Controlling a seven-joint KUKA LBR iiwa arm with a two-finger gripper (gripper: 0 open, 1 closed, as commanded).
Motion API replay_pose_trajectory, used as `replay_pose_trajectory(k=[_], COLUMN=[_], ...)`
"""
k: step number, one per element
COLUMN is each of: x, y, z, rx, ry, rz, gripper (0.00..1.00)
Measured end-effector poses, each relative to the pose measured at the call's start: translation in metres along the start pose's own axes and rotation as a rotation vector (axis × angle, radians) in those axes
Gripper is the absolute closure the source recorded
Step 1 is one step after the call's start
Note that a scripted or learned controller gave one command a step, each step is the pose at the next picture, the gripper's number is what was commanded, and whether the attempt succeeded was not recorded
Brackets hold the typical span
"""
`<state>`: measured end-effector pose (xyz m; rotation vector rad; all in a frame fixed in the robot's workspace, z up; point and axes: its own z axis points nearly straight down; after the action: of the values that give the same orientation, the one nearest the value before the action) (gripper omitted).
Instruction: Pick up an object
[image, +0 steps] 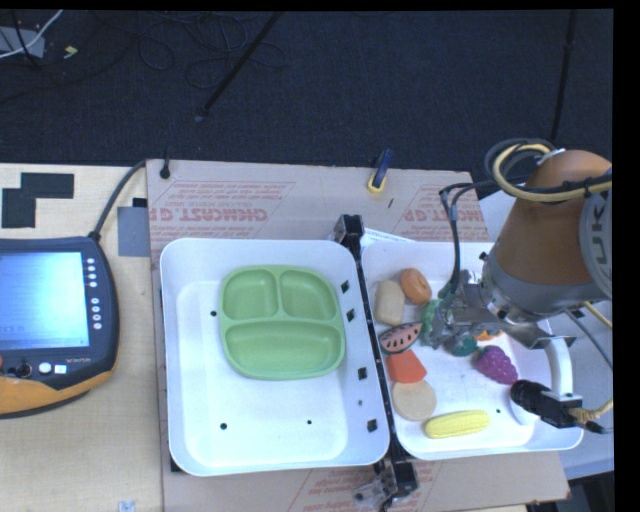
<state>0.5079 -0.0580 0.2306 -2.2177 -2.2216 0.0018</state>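
Toys fill the right bin (560, 440). The gripper (447, 325) hangs low over the middle; I cannot tell its grip. Watermelon slice (399, 337) sits at its nine o'clock, purple grapes (496, 364) at four, corn (457, 424) at six.

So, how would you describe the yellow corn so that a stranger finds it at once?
Look at the right white bin, the one crowded with toy food. Go to its near edge, at the bottom of the view. The corn lies there on its side, below the round beige piece: the only long yellow thing in that bin.
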Motion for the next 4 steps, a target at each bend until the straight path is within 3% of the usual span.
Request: replay_pose_trajectory(k=[2, 4], x=[-0.008, -0.001], y=[-0.015, 0.001], z=[0.005, 0.007], rx=[0.000, 0.001], ry=[0.000, -0.001], rz=[0.002, -0.001], gripper=[1.00, 1.00])
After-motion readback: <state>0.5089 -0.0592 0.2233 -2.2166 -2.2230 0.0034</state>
